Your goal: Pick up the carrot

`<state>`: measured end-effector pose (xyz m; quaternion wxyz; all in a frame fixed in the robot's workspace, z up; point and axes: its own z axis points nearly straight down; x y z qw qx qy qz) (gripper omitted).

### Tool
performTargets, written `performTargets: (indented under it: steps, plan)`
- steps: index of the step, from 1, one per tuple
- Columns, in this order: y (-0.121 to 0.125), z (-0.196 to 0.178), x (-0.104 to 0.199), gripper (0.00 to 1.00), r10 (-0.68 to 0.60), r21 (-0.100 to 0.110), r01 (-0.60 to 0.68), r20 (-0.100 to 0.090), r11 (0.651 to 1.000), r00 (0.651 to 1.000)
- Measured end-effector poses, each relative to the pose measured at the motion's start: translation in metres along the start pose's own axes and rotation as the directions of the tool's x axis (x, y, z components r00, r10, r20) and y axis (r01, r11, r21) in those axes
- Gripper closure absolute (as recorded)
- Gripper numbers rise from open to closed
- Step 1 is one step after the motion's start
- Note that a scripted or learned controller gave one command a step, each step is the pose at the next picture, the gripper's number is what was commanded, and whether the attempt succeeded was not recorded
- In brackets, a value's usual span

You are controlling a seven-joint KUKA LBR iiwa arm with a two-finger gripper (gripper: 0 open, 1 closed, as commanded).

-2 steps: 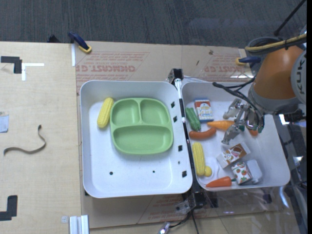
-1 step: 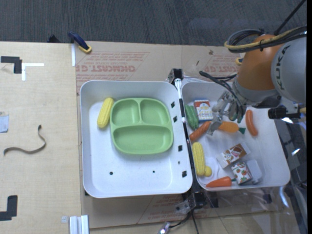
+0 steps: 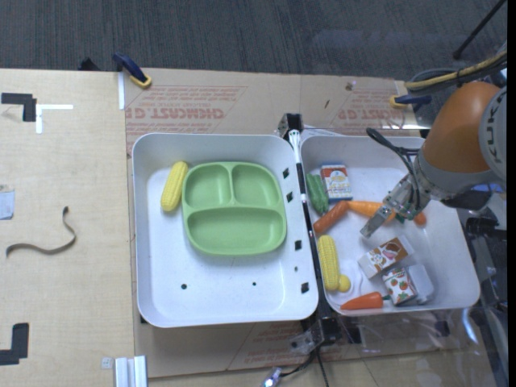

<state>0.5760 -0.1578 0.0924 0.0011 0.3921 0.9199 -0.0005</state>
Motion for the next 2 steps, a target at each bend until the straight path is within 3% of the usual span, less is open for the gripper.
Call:
performTargets:
  steps: [1, 2]
  plan:
    - [0.0330, -0.0002, -0.0043, 0.00, 0.305, -0.001, -0.305, 0.002, 0.952, 0.952]
    - [0.0333, -0.0097, -0.0050, 1.00, 0.301, 0.000, -0.301, 0.005, 0.954, 0.954]
